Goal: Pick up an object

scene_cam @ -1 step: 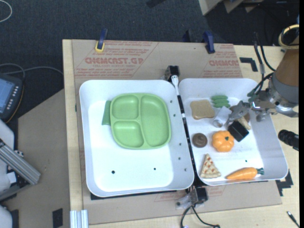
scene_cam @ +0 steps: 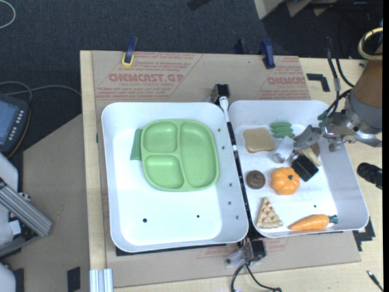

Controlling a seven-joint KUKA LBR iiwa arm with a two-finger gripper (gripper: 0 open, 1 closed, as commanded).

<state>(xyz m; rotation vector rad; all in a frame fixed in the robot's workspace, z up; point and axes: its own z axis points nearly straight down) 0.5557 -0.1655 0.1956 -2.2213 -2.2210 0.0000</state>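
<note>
The right bin [scene_cam: 346, 181] holds a slice of toast [scene_cam: 259, 140], a green piece [scene_cam: 281, 128], a round brown cookie [scene_cam: 255, 179], an orange pumpkin [scene_cam: 285, 182], a pizza wedge [scene_cam: 268, 214] and a carrot [scene_cam: 311, 222]. The arm comes in from the right, and my gripper [scene_cam: 281, 154] hangs low over the bin's middle. It sits just right of the toast and just above the pumpkin. Nothing is visibly held in it.
The left bin [scene_cam: 121, 181] holds a green divided plate [scene_cam: 180, 154]. A raised rim [scene_cam: 234, 157] separates the two bins. The bins rest on a cardboard sheet [scene_cam: 182, 72] with clamps at its far edge.
</note>
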